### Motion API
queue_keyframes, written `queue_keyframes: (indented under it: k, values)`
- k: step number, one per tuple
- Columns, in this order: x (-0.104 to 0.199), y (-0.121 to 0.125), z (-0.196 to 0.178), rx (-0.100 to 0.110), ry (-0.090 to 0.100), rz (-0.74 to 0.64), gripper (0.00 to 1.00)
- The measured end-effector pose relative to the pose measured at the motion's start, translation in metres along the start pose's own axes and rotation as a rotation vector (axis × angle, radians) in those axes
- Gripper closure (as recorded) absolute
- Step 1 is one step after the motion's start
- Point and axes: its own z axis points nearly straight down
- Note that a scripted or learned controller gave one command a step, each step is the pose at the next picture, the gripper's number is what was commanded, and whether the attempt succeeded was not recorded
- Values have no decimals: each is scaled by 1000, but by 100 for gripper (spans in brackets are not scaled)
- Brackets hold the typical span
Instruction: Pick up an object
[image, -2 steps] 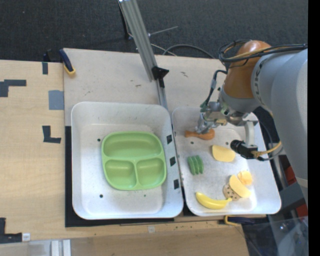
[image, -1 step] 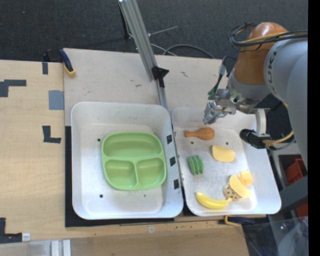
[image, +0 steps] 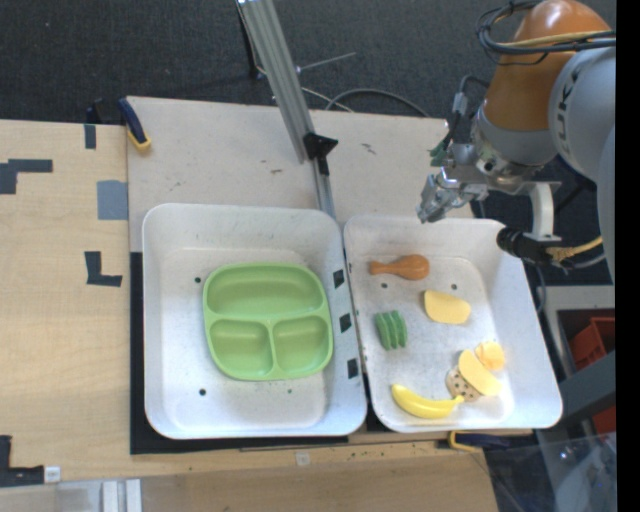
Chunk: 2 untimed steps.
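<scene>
The arm comes in from the right and part of it runs off the frame edge, so you only get the orange band and grey wrist. The tool (image: 437, 203) hangs over the far rim of the right bin (image: 520, 300), near its far left corner. It's small and dark against the rim, and honestly I can't tell how far apart its tips are or whether anything is in there; nothing obvious hangs from it.

Stuff to grab is all in the right bin. Closest to the tool is the drumstick (image: 401, 267), just nearer and a bit left of it, lying on its side with the thin end pointing left. Nearer again is a yellow wedge (image: 446, 307), and left of that a green ribbed piece (image: 390, 330). At the near end sit a banana (image: 425, 403) and a cluster of yellow bits (image: 480, 372) touching each other; there's a tan spotted thing tucked under them that I can't make out.

The left bin (image: 170, 300) has a green divided plate (image: 268, 320) in the middle. A metal rail (image: 285, 90) slants down from the far side to where the bins meet, left of the tool. Cables trail across the dark floor beyond the worktop (image: 60, 300). Nothing sits between the tool and the drumstick.
</scene>
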Motion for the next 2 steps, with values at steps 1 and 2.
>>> queue_keyframes:
  k: [1,2]
  values:
    - [1,1,-24,4,1,0,100]
    - [50,-7,-3,9,2,-3,100]
